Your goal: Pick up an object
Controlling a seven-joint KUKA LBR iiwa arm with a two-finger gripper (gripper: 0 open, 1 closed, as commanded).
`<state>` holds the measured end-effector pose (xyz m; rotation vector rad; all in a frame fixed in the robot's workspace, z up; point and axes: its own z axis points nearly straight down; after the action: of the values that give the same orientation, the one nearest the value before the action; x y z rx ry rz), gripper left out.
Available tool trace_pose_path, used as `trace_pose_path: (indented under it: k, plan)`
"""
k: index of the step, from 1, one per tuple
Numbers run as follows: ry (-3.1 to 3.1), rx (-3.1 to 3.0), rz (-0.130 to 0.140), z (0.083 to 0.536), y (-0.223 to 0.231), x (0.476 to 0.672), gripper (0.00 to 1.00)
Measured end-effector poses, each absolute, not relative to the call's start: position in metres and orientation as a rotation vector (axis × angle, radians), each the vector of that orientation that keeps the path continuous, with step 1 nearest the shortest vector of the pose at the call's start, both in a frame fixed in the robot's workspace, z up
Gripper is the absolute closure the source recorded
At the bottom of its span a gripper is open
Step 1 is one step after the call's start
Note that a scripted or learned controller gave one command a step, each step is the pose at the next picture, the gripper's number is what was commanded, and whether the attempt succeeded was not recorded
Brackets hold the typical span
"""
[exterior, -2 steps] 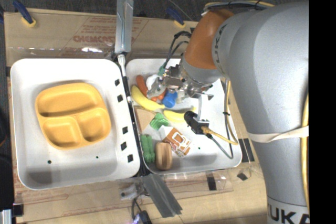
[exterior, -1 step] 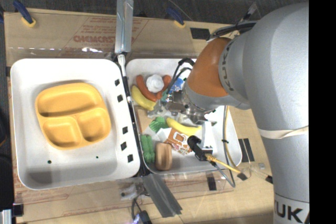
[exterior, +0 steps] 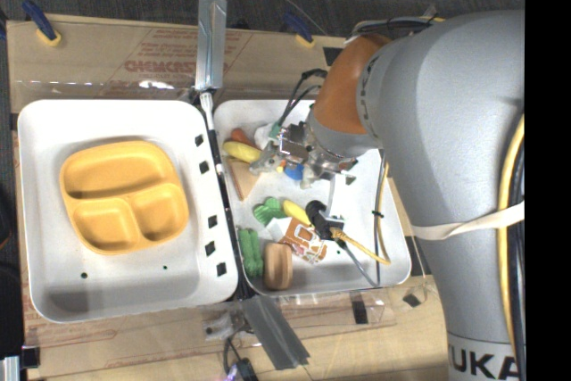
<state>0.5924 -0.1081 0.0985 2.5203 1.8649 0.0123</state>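
Gripper (exterior: 299,158) hovered low over right bin (exterior: 393,254) clutter, jaw state unclear; approach step, next needed descent onto banana (exterior: 241,152).

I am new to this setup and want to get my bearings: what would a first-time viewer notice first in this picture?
First comes the big grey arm with its orange band, filling the right side and reaching down into the right bin. Next is the yellow divided tray, lying alone in the left bin. Then the eye goes to the small colourful clutter in the right bin, such as a yellow banana-like toy and a green piece by the divider.
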Motion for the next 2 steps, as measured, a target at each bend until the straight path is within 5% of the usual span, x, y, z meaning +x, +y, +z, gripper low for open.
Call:
trace_pose_path:
  k: [1, 2]
  plan:
    - [1.921, 2.480, 0.006, 0.179, -0.147, 0.623, 0.00]
    - [1.960, 2.455, 0.001, 0.113, -0.149, 0.640, 0.00]
